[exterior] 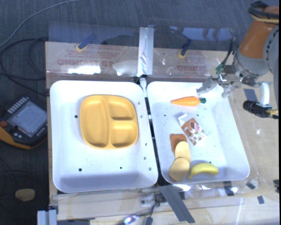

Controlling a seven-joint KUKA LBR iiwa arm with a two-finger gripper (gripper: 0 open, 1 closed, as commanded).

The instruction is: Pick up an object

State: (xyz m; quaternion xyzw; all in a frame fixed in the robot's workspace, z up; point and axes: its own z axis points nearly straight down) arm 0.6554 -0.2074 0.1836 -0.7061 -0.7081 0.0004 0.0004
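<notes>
While your claw hangs at the bin's far right corner — I can't tell its state — the carrot lies just left of it, so you risk nudging it away.

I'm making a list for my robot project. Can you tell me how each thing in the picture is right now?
Carrot: lying flat in the right bin, green end toward the gripper.
Banana: lying at the near edge, untouched.
Snack packet: lying flat, tilted.
Yellow tray: flat in the left bin.
Gripper: over the right bin's far corner, beside the carrot, holding nothing that I can see.
</notes>
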